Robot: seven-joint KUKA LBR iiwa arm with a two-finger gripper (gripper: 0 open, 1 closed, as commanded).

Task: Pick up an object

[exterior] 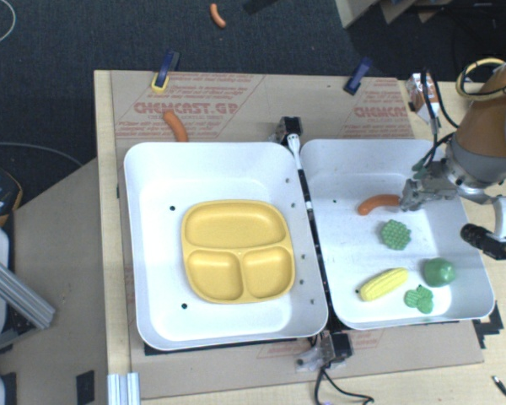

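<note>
Hovering at the right end of the sausage [378,203] in the right bin [337,167], right of centre in the frame, the jaws [416,194] are blurred, and I cannot tell their state. A good grasp, I judge, means straddling the sausage across its width, clear of the green ball [395,234] just below.

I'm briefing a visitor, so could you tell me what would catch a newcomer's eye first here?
The yellow divided tray lying in the left bin stands out most. Next comes the arm's pincer low over the right bin, beside an orange sausage, with a yellow corn cob and green toys nearer the front.
</note>
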